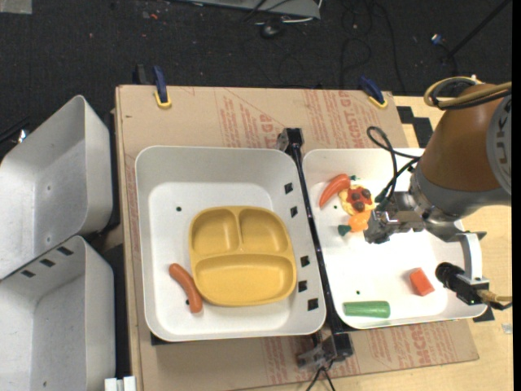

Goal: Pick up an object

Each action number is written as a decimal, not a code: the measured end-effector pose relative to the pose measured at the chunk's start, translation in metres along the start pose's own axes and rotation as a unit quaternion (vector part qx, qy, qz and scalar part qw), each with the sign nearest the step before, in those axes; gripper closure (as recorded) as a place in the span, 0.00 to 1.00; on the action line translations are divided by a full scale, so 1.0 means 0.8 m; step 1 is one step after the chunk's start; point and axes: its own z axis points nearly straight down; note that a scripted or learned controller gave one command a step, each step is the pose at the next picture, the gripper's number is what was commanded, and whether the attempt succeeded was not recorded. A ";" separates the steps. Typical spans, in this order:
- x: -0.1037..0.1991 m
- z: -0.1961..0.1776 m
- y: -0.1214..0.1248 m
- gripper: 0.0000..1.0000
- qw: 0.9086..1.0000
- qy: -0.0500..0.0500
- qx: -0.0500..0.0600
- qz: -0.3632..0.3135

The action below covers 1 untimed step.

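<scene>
The gripper hung low in the right bin, beside a small yellow and orange toy and a curved orange pepper; whether it gripped anything could not be told. A green cylinder and an orange block lay nearer the front rim, and the left bin held a yellow divided plate with a sausage beside it.

A brown cardboard-covered bench with red printed lettering fills the middle of the frame. Two shallow white bins sit directly on it, side by side and touching along a dark central seam: the left bin at centre-left, the right bin at centre-right. Two yellow-and-blue clamps grip the bench's upper edge, one toward upper left, the other toward upper right.
</scene>
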 end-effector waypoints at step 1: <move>0.058 -0.009 0.009 1.00 1.000 -0.001 -0.001 0.000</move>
